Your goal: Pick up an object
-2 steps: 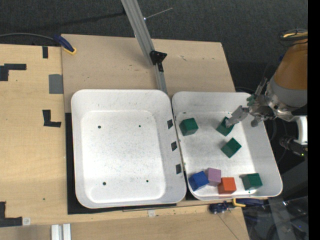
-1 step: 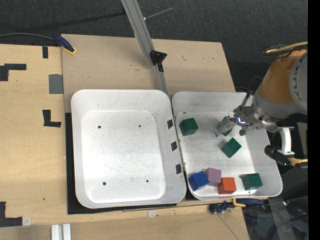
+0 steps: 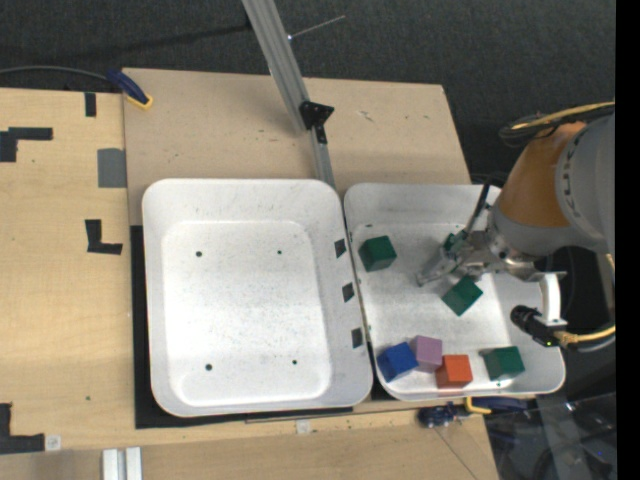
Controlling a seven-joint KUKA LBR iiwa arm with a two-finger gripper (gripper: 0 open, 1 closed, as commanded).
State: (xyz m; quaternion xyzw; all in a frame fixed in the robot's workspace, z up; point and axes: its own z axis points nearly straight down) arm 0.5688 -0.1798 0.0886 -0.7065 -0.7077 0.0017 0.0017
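Gripper (image 3: 447,266) sits low in right bin (image 3: 400,200), just beside dark green cube (image 3: 462,295) near bin's right edge; can't tell how far claw's open. Best to centre over cube w/ fingers straddling it before closing, clear of bin wall.

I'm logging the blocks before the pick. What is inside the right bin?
The right bin holds six blocks: three green, a blue block, a purple block and an orange block. The arm hides the bin's right side.

Fixed overhead camera, slanted down, both white bins (image 3: 150,268) in frame
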